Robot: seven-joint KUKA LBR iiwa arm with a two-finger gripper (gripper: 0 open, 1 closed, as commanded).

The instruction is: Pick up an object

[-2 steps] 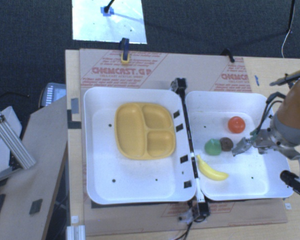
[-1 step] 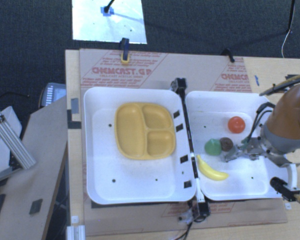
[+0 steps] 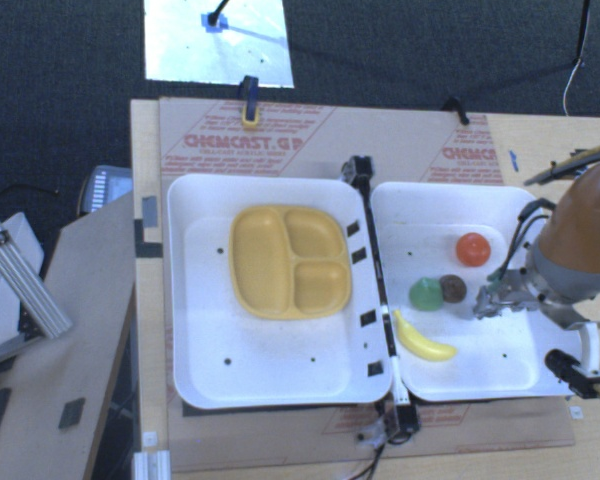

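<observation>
Dark blue-grey carpet [image 3: 60, 58] fills the upper part of the frame around my bench, with a pale square sheet [image 3: 218, 28] lying on it at upper centre and a thin black cable [image 3: 583, 28] running down at upper right.

Bench [image 3: 145, 148]: light wood, its top covered by a protective board [image 3: 280, 138] printed with red lettering, held at its upper edge by a yellow clamp [image 3: 250, 103]. At far left I see a second wooden surface [image 3: 70, 298] and a slanted aluminium rail [image 3: 15, 268].

Left bin [image 3: 205, 368]: white, shallow, centre-left of the frame. It holds a yellow divided tray [image 3: 288, 261] with three compartments, lying flat.

Right bin [image 3: 500, 368]: white, centre-right, joined to the left one along a black clipped seam [image 3: 372, 268]. Contents, all candidates for picking:
- orange-red ball [image 3: 472, 249], upper middle of the bin;
- green round item [image 3: 426, 294], with a brown round item [image 3: 452, 288] touching its right side;
- yellow banana [image 3: 422, 339], lower left of the bin, near the seam.

Arm [image 3: 585, 238]: enters at right of frame, orange band over grey wrist. Gripper [image 3: 490, 303] sits low over the right bin, just to the right of the brown item and below the ball. I cannot tell whether it is parted or closed, and I see nothing held in it.
</observation>
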